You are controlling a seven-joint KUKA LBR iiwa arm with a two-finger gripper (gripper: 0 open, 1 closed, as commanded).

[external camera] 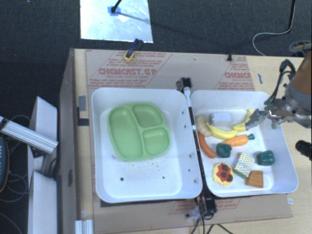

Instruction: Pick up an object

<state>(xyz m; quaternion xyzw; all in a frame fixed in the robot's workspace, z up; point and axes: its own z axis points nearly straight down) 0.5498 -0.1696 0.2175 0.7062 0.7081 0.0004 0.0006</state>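
Note:
The right bin [285,167] holds several toy foods: a yellow banana [222,131], an orange carrot [236,141], a red-orange sausage [206,146], a white bottle [220,117], two dark green peppers [224,150] [265,157], a pizza slice [223,173], a patterned cracker [244,163] and a brown piece of toast [255,179]. My gripper [264,121] hangs over the bin's upper right part, open, with nothing between its fingers. Its left fingertip [253,120] is close to the banana's right end.
The left bin [114,184] holds a light green divided plate [139,131]. A black bar [192,126] runs between the bins. A yellow-and-blue tool [132,49] lies on the cardboard behind the bins. The arm [297,94] comes in from the right edge.

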